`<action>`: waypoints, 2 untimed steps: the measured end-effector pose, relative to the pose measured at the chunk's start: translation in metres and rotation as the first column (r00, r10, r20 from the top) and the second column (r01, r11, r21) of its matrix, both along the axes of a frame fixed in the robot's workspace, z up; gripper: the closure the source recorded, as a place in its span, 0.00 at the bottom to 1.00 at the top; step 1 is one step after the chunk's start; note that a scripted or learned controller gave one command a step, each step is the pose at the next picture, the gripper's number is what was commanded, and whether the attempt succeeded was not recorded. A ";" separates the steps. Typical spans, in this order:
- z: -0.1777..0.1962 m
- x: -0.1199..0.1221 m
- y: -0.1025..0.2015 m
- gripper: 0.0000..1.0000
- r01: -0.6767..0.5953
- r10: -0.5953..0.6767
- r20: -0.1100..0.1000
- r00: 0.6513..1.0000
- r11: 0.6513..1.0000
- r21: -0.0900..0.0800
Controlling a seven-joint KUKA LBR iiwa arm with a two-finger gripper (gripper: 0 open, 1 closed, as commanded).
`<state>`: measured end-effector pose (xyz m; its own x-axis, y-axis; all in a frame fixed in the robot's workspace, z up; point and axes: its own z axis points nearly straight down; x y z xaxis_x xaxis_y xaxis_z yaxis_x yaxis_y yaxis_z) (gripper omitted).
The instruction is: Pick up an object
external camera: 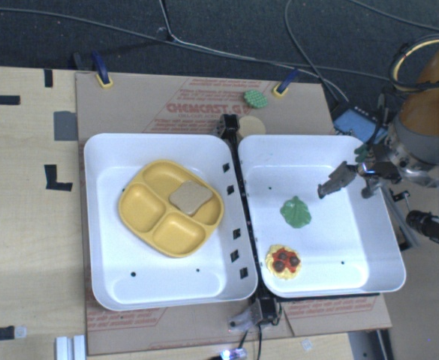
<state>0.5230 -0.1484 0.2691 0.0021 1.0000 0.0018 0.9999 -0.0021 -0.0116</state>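
The gripper (pixel 348 180) hangs spread and empty above the right bin (pixel 384 276), right of the green toy (pixel 296 213) lying mid-bin, and could close beside it if lowered off-centre.

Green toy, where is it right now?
The green toy lies in the right bin, near its middle, up from the small pizza toy and left of the tool.
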 end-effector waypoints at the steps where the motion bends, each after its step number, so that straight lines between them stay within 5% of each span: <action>1: 0.005 0.002 0.000 0.00 -0.004 0.004 0.010 1.000 1.000 -0.002; 2: -0.038 0.000 0.003 0.00 -0.003 0.003 0.006 1.000 1.000 -0.001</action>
